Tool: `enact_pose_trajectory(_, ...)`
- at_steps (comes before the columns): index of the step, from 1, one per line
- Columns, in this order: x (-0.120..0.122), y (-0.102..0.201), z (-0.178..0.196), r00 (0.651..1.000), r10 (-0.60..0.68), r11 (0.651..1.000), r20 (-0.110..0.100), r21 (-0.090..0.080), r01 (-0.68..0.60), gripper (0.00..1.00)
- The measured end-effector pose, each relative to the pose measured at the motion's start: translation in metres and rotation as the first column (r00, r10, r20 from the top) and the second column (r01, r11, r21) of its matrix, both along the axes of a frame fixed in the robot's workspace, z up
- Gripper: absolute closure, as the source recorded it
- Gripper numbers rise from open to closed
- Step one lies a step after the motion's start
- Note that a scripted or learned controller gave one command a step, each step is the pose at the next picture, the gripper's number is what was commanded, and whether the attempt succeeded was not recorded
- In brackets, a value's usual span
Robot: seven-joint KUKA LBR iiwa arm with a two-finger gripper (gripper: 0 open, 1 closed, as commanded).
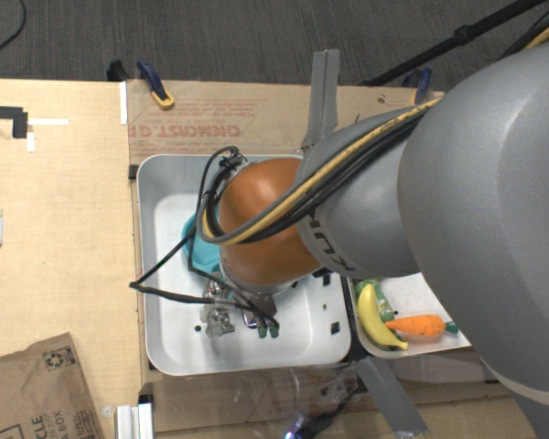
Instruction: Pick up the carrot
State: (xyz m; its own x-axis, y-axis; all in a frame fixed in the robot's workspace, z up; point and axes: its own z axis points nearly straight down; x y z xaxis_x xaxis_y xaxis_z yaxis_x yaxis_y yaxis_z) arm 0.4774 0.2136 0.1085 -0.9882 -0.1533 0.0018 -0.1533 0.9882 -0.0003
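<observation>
In the right bin, close to its near edge, the carrot lies on its side with its green end turned toward the bin's right side, and just beside it, touching or almost touching, a banana curves along the bin's left wall. Both rest flat on the white floor of the bin, probably because they were simply dropped there as loose objects for picking. The arm comes in from the right and passes high over this bin, so its large grey body covers most of it; its orange band hangs over the middle of the left bin. The gripper is below that band, over the near half of the left bin, well apart from the carrot. Nothing can be seen between its tips, and I cannot tell from this slanted view if the jaws stand apart or together, because cables and the wrist hide them. A teal object shows partly under the band, near the left wall of the left bin. In my judgement the pick is not yet started: the gripper is over the wrong bin, and it needs to cross the wall between the bins. The banana so near the carrot could disturb a grasp.
</observation>
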Motion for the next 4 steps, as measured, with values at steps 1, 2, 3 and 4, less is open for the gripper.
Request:
enact_pose_trajectory(1, 0.021, -0.003, 0.041, 0.955, 0.296, 0.955, 0.004, 0.001, -0.296, 1.0)
enact_pose_trajectory(2, 0.017, 0.013, -0.018, 0.991, -0.133, 0.991, 0.0, 0.0, 0.133, 1.0)
enact_pose_trajectory(3, 0.009, -0.095, -0.017, 0.959, 0.282, 0.959, 0.0, 0.001, -0.282, 1.0)
enact_pose_trajectory(4, 0.024, -0.012, 0.034, 0.878, 0.478, 0.878, 0.005, 0.002, -0.478, 1.0)
